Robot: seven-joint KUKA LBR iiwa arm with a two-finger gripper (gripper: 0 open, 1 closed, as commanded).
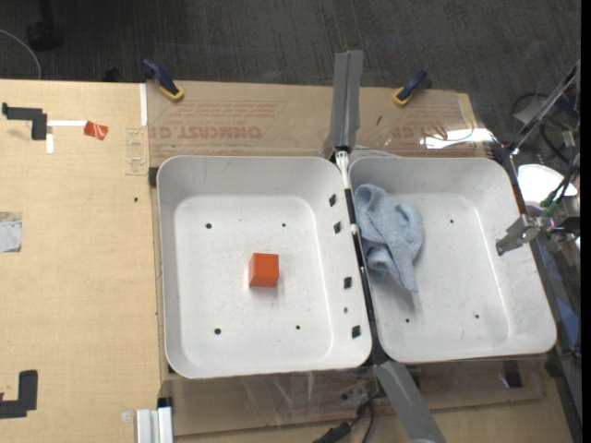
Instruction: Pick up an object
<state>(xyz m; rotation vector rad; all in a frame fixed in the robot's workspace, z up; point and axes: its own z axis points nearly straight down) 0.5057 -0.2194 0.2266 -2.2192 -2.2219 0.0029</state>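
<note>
A small orange cube [264,270] rests flat on the floor of the left white bin [185,247], a little left of its middle. A crumpled blue-grey cloth [392,243] lies in the right white bin [480,275], bunched against its left wall near the divider. Nothing touches the cube or the cloth.
A grey bar [347,109] runs between the bins toward the back. Two clamps [163,79] [409,89] pin the cardboard sheet behind them. A metal bracket [517,238] and cables sit at the right bin's outer rim. The wooden bench on the left carries a small red piece [96,130].
</note>
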